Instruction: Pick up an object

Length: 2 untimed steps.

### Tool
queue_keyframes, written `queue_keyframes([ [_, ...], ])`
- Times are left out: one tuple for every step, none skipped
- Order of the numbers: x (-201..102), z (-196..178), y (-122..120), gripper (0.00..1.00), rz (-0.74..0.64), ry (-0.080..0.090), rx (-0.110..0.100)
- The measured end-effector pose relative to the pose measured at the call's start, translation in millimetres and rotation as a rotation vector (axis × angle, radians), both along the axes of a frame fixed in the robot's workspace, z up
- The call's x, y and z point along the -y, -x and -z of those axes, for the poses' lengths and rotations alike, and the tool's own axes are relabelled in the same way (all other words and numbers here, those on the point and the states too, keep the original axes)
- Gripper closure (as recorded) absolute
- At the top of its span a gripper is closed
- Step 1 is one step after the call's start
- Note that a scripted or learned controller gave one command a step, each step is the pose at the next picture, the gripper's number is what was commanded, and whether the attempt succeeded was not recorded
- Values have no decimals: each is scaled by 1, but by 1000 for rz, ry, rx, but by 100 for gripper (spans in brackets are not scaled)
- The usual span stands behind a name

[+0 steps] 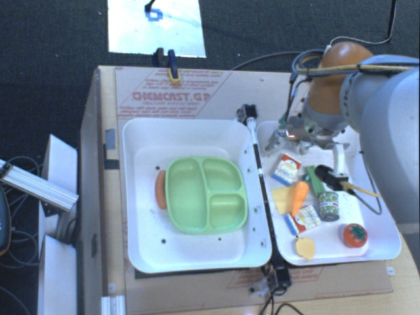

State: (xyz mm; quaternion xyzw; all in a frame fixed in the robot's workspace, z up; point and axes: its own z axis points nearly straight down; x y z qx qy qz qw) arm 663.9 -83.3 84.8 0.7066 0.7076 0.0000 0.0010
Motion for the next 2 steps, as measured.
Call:
queue_keyframes([
  [0,0,-5,0,-3,-1,2],
  [1,0,-5,0,-1,-1,2],
])
